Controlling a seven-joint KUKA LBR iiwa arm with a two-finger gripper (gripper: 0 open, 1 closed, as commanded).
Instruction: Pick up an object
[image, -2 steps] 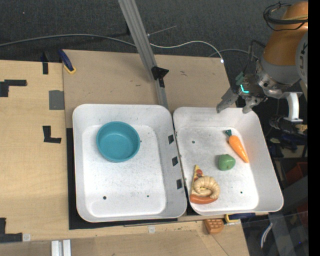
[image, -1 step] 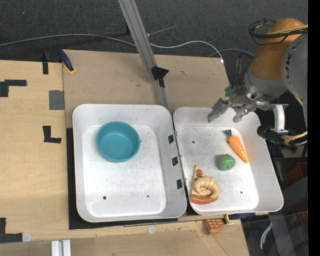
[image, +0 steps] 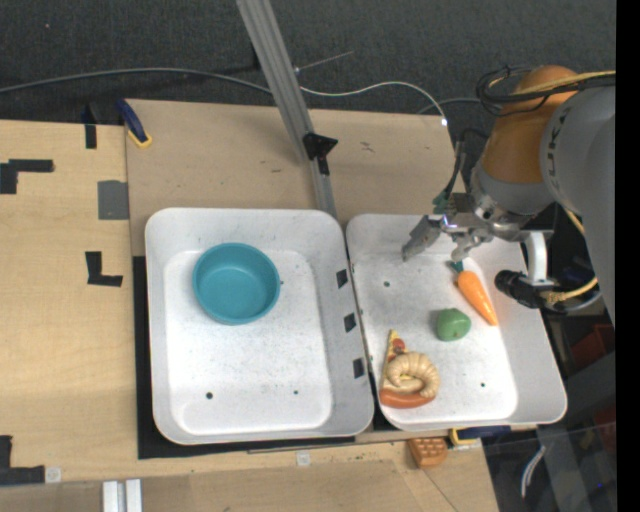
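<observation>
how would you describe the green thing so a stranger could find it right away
Look in the right white bin, the one the arm reaches over. Near its middle sits a small green object, just left of the lower end of the orange carrot and above right of the curled tan toy. It alone there is green and rounded.
</observation>
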